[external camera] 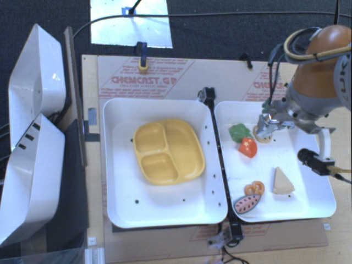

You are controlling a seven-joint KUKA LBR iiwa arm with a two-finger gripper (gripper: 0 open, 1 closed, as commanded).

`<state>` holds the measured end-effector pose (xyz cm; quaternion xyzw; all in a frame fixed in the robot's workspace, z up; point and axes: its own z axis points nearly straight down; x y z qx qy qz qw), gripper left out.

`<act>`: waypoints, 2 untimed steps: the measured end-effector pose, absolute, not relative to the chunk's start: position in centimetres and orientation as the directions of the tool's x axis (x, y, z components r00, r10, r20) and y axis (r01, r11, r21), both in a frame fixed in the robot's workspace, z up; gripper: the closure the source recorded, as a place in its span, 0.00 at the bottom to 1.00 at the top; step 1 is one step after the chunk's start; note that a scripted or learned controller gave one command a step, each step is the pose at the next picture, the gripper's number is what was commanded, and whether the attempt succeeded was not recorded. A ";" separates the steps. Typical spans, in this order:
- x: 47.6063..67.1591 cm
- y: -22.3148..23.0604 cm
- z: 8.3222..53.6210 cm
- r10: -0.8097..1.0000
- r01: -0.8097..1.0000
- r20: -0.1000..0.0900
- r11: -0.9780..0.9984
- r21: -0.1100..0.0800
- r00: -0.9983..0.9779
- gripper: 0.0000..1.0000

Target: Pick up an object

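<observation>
Red and green toy pieces [247,147] lie crowded just beside the gripper [264,132] near the right bin's [324,205] far edge, so the jaws could nudge them or close on nothing. A small tan object [265,139] sits right under them; how wide the jaws stand, I cannot tell.

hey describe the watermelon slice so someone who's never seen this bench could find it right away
Look in the right bin, the one without the yellow tray. Go to its near edge, by the divider between the bins. The watermelon slice lies there, touching a brown pretzel; it alone is pink with dark seeds and a green rind.
</observation>
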<state>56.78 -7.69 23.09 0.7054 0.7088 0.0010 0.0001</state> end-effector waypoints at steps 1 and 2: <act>57.6 -2.0 23.9 1.000 1.000 0.001 0.005 0.001 -0.005 1.00; 58.1 4.1 24.0 1.000 1.000 0.001 0.005 0.001 -0.005 1.00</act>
